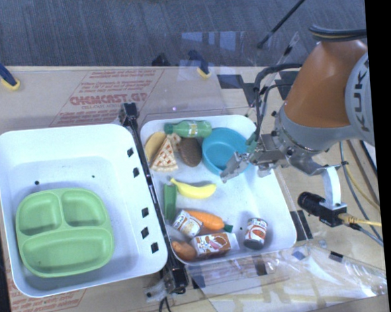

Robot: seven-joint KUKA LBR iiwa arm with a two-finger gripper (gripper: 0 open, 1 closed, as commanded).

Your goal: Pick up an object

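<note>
gripper hung over the right bin, its fingers slightly parted and clasping nothing, just beside the blue bowl and above bare bin floor to the right of the banana. no object had been lifted, so the pick looked not yet made: choosing a target, descending, closing and raising were all left. the left bin carried a green divided plate. in the right bin, after the bowl, came a green bottle along the far wall, a waffle wedge, a brown oval item, the banana, an orange carrot, a small carton, and two little cans near the front.
</note>
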